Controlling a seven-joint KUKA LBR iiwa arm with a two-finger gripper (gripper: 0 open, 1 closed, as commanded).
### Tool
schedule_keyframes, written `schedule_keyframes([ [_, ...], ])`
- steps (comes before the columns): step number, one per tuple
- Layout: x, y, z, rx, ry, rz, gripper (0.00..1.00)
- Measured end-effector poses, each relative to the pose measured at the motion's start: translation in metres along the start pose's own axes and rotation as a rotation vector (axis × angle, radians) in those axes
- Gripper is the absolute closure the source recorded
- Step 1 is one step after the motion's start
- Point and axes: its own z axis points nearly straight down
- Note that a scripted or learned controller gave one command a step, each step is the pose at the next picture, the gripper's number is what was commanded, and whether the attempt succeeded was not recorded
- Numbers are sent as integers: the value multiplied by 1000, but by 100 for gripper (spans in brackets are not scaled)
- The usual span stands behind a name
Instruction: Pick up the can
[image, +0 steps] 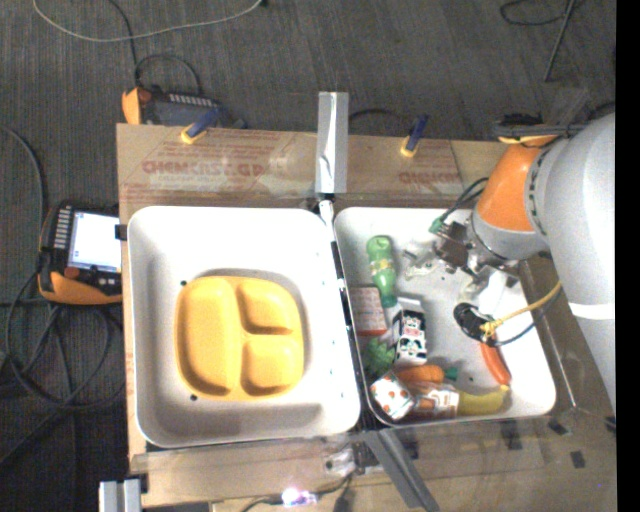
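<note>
So the gripper (443, 250) is hanging over the upper part of the right bin (535, 385), with the grey arm and its orange band (503, 197) coming in from the right side. Honestly can't tell if the gripper is open or closed. It's a dark clump of metal from this angle, and nothing is visibly held in it.

The can (411, 335) is the little black-and-white one. It sits below the gripper in the view and a bit to its left, roughly mid-bin, clearly apart from the gripper.

Other stuff around it:
- The green bottle (381, 262) is just left of the gripper, at about the same height in the view, lying lengthwise.
- A reddish box (367, 310) is left of the can, right by the bin's left wall.
- The carrot (421, 375) is just below the can, further from the gripper.
- The banana (482, 402) lies along the bottom edge, well below the gripper.
- A red-orange piece (496, 364) is below the gripper and off to its right, just above the banana.

Far left of the gripper is the other bin (150, 400), with a yellow divided tray (240, 335) in the middle of it. Both bins sit on the cardboard-covered surface (225, 165).
</note>
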Motion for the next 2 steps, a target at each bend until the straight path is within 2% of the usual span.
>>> schedule_keyframes([
  [1,-57,-33,-2,0,3,-17,0],
  [2,-86,-84,-5,-6,9,-7,0],
])
